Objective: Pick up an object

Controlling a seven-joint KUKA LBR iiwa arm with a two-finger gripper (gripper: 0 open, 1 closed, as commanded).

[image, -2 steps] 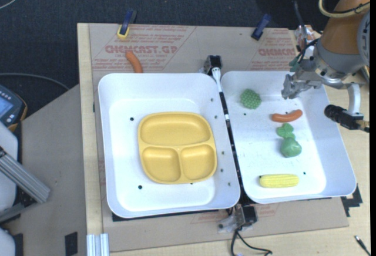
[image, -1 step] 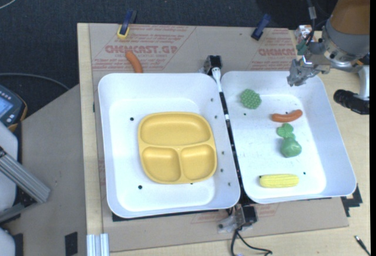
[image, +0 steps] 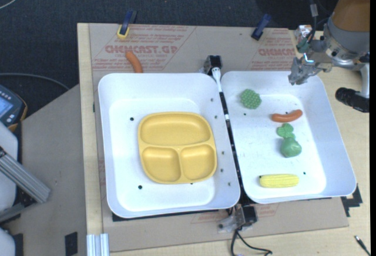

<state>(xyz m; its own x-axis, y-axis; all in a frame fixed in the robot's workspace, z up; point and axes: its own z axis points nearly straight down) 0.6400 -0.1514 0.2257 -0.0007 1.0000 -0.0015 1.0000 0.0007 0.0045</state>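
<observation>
Pincer (image: 298, 74) hovered over right bin's (image: 329, 131) far edge | grip state unclear | sausage (image: 286, 115), broccoli (image: 288, 142), corn (image: 279, 180) lay inside

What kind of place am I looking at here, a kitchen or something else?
Probably a robotics lab test bench, not a kitchen: a robot arm reaches over two white bins clamped to a board, holding toy food such as a corn cob and a yellow divided plate.
</observation>
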